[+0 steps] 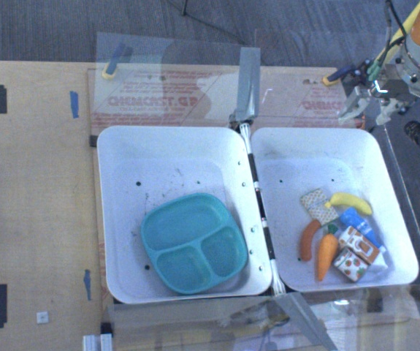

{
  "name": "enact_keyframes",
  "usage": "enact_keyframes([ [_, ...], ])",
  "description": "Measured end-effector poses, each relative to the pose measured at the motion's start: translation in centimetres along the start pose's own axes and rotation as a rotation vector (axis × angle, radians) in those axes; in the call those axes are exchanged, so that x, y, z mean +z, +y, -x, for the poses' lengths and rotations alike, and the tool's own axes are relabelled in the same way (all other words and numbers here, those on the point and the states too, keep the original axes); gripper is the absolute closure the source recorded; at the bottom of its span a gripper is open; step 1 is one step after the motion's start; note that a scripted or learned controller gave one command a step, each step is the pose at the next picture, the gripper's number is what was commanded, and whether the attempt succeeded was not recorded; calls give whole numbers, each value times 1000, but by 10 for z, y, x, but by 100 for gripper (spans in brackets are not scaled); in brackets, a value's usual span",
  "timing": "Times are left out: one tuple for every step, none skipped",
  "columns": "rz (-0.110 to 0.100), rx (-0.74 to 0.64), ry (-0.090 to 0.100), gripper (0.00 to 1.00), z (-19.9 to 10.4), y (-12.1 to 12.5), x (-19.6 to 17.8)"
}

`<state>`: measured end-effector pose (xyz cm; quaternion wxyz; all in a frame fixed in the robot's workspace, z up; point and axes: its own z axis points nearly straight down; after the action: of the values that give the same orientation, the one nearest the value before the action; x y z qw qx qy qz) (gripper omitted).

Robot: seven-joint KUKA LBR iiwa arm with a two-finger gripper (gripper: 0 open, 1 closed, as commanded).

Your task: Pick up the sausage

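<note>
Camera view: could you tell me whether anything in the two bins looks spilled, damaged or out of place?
Nothing stands out. The teal divided plate lies flat in the left bin; the sausage, carrot, banana and cartons sit clustered in the right bin.

Item 1: my jaws (364, 102), hanging above the counter (34, 196) just past the far right corner of the right bin (297, 152).
Item 2: sausage (308, 240), well below my jaws in that bin, lying beside the carrot (326, 255).
Item 3: banana (350, 202), blue carton (359, 222), patterned box (356, 254), clustered by the carrot.
Item 4: left bin (122, 159), farther from my jaws, holding a teal divided plate (194, 243).
</note>
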<state>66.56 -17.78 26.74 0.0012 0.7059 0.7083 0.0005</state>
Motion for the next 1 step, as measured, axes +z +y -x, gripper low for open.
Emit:
enact_keyframes([
  [-3, 164, 1, 0, -28, -79, 90],
])
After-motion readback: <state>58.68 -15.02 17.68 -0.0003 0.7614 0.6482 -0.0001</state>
